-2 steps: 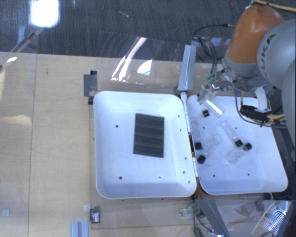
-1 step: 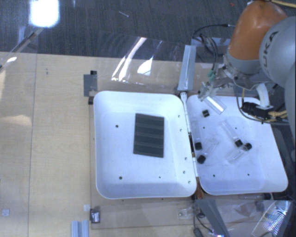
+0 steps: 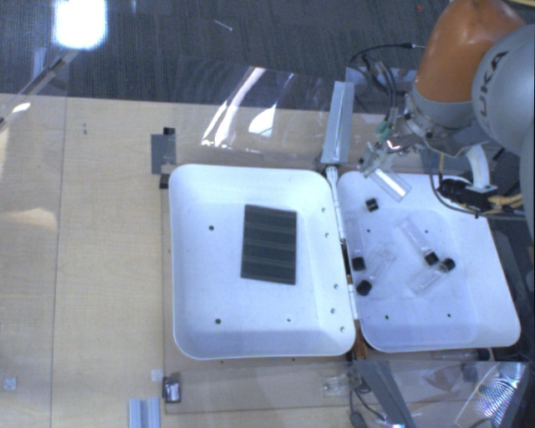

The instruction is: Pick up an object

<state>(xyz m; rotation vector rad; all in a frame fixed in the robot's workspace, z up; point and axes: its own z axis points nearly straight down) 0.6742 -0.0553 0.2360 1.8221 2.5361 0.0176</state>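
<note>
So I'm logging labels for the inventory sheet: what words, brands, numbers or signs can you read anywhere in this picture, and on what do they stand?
None can be read.
Dark ribbed block in the left bin: plain ridges, no print.
Small clear, black-capped pieces in the right bin: too small to show any marking.
Arm's grey and orange casing: no readable lettering.

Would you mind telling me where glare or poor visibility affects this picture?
In the camera view, a blown-out light patch sits at the top left; glare streaks cross the clear sheet behind the left bin; the clear vials in the right bin barely stand out from the white; the dark pad reads clearly.
</note>
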